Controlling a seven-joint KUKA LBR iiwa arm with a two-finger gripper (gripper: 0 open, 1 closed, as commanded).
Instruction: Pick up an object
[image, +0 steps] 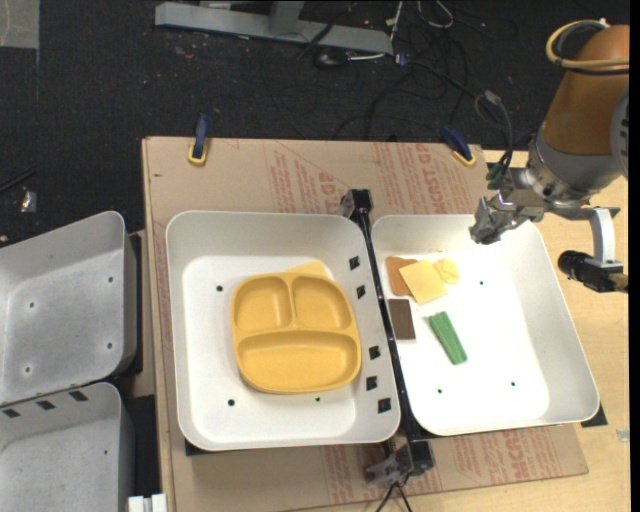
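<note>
Two shallow white bins sit side by side on the counter (260, 165). The left bin (190, 300) holds a yellow divided tray (296, 333) with three compartments, lying flat near its middle. The right bin (520, 340) holds a small cluster toward its left side: a yellow block (425, 281) overlapping an orange-brown piece (401, 272), a dark brown bar (402, 320) just beside the divider, and a green stick (448, 337) lying at a slant nearer the front.

The end effector (487, 228) hangs over the far edge of the right bin, to the right of the yellow block and apart from it, nothing visibly between its fingers; I cannot tell how wide they stand.

The counter is brown board with red print, clamped at its far edge, over a dark floor with cables.
</note>
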